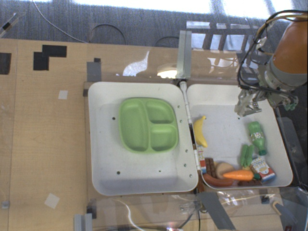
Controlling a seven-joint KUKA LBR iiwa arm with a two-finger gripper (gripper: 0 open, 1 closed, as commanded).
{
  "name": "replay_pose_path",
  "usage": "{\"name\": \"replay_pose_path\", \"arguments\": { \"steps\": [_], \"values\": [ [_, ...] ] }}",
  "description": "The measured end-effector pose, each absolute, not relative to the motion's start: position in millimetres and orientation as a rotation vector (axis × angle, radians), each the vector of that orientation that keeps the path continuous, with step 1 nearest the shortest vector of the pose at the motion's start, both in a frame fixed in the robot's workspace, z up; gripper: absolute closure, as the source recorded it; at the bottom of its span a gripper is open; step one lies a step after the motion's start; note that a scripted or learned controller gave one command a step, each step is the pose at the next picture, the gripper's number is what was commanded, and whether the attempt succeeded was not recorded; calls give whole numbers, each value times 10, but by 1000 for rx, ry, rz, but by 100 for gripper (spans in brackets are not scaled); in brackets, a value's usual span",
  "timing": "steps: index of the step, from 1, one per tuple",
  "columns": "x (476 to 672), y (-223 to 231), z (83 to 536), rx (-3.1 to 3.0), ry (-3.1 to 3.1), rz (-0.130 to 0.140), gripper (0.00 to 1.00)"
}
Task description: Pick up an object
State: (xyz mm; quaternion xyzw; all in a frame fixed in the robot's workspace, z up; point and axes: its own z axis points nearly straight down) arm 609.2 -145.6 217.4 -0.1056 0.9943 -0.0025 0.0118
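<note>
My gripper [248,108] hangs over the upper right part of the right bin [216,97], with nothing seen between its fingers. Below it, a green bottle [257,136] lies near the bin's right wall. A yellow banana [199,131] rests by the bin's left wall. Along the bin's near edge lie an orange carrot [237,175], a green pepper-like item [246,155], a small juice carton [262,169], a brownish bread-like piece [223,168] and a sausage [219,181].
The left bin [103,177] holds a green divided plate [148,125]. A metal divider post [183,57] stands at the back between the two bins. Black cables [250,57] loop around the arm's wrist.
</note>
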Motion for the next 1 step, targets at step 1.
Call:
{"name": "replay_pose_path", "arguments": {
  "steps": [1],
  "values": [
    [5894, -2070, 1987, -950, 2985, -8, 100]
  ]
}}
